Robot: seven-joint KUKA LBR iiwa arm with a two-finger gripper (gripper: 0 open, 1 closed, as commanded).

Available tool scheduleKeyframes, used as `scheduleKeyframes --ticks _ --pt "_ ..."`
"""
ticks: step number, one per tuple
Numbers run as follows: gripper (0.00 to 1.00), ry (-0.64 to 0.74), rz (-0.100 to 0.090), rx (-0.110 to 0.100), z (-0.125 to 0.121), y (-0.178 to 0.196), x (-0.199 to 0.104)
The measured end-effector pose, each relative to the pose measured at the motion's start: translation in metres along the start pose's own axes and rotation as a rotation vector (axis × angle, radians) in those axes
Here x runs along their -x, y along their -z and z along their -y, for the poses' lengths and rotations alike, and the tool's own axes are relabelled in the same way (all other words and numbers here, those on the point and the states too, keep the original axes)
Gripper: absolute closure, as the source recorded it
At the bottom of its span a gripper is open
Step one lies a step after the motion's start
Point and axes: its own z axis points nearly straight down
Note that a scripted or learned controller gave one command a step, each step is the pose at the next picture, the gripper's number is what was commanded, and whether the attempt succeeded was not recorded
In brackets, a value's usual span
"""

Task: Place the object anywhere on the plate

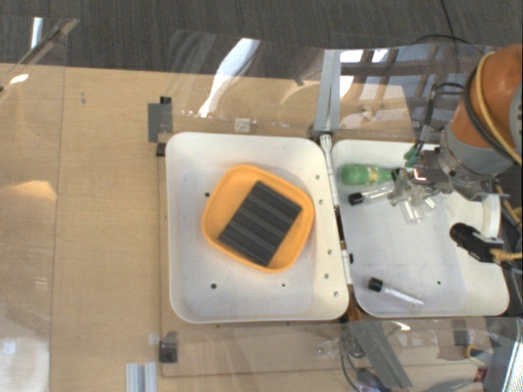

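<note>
Pale wood bench [82,219] carries two white bins side by side, viewed from above at a slant. Nearest the camera, well short of the gripper [413,196] and in the same bin [433,260], a clear tube [396,293] with a black cap lies flat on the bin floor, cap end toward the neighbouring bin. Across the divide from the gripper, in the other bin [188,284], an orange plate [212,219] sits turned corner-on near the middle; a dark ribbed block [260,223] lies flat on it, inside the rim and well apart from the gripper. The gripper hangs low over the far half of its bin, under a grey arm [482,149] with an orange band [490,88] that reaches in from the side away from the plate. Whether the gripper is open or closed cannot be told from this angle. Just beside it, on the side toward the plate, a small clear vial [369,193] with a black cap lies on the bin floor; whether the two touch cannot be told. A little farther back, also on the gripper's plate side and close to it, a green bottle [364,174] lies on its side near the bin's far wall. Beyond the bench, dark carpet [245,6] runs across the background.
</note>
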Motion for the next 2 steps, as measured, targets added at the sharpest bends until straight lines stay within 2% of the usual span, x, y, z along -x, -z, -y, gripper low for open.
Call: scheduleKeyframes --ticks 1,2 --pt "1.0 0.124 0.001 0.0 -0.051 0.002 -0.022" --pt "1.0 0.283 0.001 -0.001 -0.102 -0.015 -0.03"
